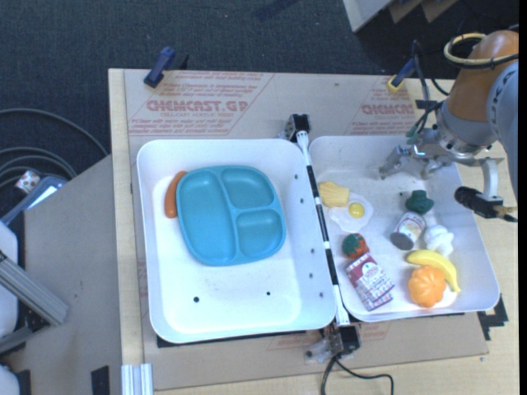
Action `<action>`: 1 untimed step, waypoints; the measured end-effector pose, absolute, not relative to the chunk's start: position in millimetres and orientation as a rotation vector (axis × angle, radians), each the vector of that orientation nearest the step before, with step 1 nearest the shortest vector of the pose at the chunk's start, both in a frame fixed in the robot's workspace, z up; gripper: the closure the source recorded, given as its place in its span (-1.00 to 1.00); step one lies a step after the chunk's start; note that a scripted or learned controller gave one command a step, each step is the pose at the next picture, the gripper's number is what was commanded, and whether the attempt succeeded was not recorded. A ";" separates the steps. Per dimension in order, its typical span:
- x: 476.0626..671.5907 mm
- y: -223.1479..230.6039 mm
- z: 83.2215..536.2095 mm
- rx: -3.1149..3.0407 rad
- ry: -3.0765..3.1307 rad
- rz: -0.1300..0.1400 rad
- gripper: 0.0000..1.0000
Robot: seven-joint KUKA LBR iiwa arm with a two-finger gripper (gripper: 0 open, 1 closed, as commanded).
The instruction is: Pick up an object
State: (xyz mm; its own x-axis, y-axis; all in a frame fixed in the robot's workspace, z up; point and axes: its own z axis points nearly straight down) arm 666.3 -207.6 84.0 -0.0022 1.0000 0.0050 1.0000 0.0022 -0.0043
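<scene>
Objects to pick: you have toy food clustered in the right bin (486,290), none between the fingers.
Item list: yellow piece (333,193) and fried egg (355,211) near the divider; strawberry (355,244) just above a red carton (370,281); small can (408,230) lying tilted; dark green piece (420,201) above it; white piece (440,239) beside the can; banana (436,263) touching the orange fruit (426,286).
Gripper (409,161): you see it over the right bin's upper part, fingers spread apart, nothing between them, apart from every toy.
Arm: grey with orange band (487,60), coming in from the right.
Left bin (156,220): blue divided tray (229,214) tilted a little, an orange sausage-like piece (173,194) tucked at its left edge.
Writing: you can read "CHEMCAST" in red, repeated, on the brown board (247,101) under the bins; smaller lines too small to read. Carton label unreadable.
Surface: board held by blue clamps (159,66) at the far edge, black clips between the bins.
Room: dark carpet (123,15), cables (41,151) to your left.
</scene>
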 end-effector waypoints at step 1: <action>667.3 -208.5 95.3 -2.217 -2.225 0.001 1.00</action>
State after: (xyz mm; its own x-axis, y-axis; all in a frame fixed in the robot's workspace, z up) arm 667.3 -208.5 95.3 -0.0034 1.0000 0.0004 1.0000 0.0034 -0.0009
